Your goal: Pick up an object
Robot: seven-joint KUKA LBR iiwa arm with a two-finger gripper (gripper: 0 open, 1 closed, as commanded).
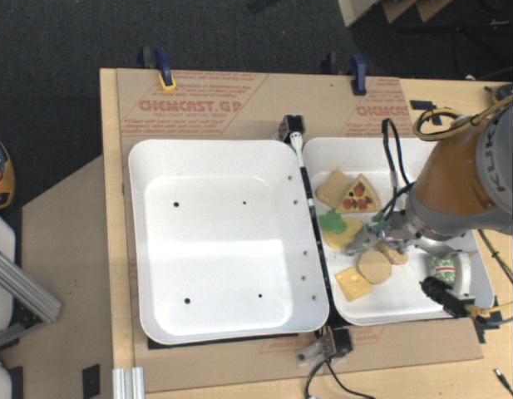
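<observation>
The right bin (pixel 389 310) holds several small toy foods: a pizza slice (pixel 358 195), a tan bread piece (pixel 332 189), a green leafy piece (pixel 332 221), a yellow piece (pixel 346 233), a round tan cookie (pixel 374 267), a yellow cheese wedge (pixel 352 283) and a small green-and-white can (pixel 444 268). My gripper (pixel 381 238) is low in this bin, reaching in from the right, just above the round cookie and right of the yellow piece. The wrist hides what lies under it.
The left bin (pixel 156 223) lies beside the right one, with a black divider strip (pixel 310 214) between them. Blue clamps (pixel 165 66) hold the cardboard base at the back. Cables (pixel 392 152) hang off the arm over the right bin.
</observation>
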